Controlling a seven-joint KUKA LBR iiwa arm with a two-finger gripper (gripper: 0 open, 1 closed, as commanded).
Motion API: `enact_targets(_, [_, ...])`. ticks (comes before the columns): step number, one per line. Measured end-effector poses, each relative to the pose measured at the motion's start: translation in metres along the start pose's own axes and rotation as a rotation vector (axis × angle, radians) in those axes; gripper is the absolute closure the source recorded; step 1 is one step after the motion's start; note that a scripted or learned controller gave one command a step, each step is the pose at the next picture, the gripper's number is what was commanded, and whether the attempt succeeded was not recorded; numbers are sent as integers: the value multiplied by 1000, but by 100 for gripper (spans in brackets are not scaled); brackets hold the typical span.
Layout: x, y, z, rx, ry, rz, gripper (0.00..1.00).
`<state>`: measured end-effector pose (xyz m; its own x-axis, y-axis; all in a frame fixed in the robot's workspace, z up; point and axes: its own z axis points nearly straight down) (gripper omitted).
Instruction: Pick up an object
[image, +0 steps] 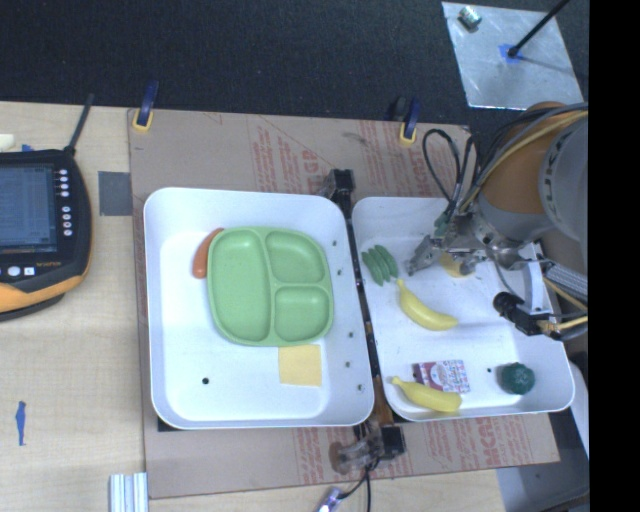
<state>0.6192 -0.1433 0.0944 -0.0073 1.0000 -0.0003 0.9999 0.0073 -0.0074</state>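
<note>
You are looking at a robot lab: the desk (60, 350) is covered with a cardboard sheet (250, 150) clamped at its far edge, a handheld control tablet (35, 225) lies left of that sheet, and two white bins (170, 300) holding toy food sit on it.

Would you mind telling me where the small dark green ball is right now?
In the camera view, the small dark green ball sits in the right-hand white bin, near its lower right corner, right of the pink-and-white packet.
</note>
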Motion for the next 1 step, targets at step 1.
enact_targets(1, [-56,32,2,-5,0,5,0])
